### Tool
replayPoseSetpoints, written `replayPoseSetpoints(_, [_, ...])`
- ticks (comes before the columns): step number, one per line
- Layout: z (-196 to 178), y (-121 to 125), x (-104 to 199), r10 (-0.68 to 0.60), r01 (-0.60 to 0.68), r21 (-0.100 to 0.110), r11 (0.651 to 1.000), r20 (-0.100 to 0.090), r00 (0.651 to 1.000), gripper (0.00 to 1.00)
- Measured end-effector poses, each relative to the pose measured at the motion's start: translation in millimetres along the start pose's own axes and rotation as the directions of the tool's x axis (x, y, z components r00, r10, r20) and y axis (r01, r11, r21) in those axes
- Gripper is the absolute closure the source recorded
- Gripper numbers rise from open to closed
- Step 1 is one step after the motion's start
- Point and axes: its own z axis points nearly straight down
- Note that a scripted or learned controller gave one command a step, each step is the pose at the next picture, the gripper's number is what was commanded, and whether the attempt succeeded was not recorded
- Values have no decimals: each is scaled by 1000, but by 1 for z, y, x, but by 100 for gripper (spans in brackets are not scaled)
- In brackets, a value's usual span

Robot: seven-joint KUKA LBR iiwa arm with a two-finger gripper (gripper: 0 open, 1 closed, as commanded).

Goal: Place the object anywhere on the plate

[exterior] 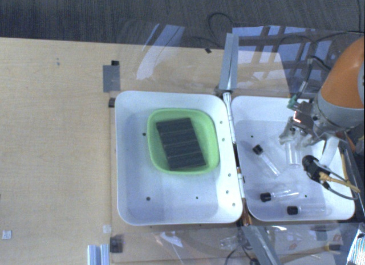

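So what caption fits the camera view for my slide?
Arm over right bin of tubes; green plate holds dark block.

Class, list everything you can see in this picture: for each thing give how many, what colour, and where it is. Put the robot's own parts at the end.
bins: 2, white, side by side on the bench
bench: 1, light wood, under the bins
plate: 1, green, square, in the left bin
block: 1, dark grey, ridged, lying on the plate
tubes: 3, clear with black caps, lying in the right bin
cables: black, on the bench behind the bins
arm: 1, grey with orange band, over the right bin
gripper: 1, pale, over the right bin near the tubes; too blurred to read further
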Motion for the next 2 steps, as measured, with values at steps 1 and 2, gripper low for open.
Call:
replayPoseSetpoints(1, [20, -70, 72, -243, 243, 4, 970, -2, 970, 100])
replayPoseSetpoints(2, [20, -70, 71, -243, 243, 3, 970, -2, 970, 0])
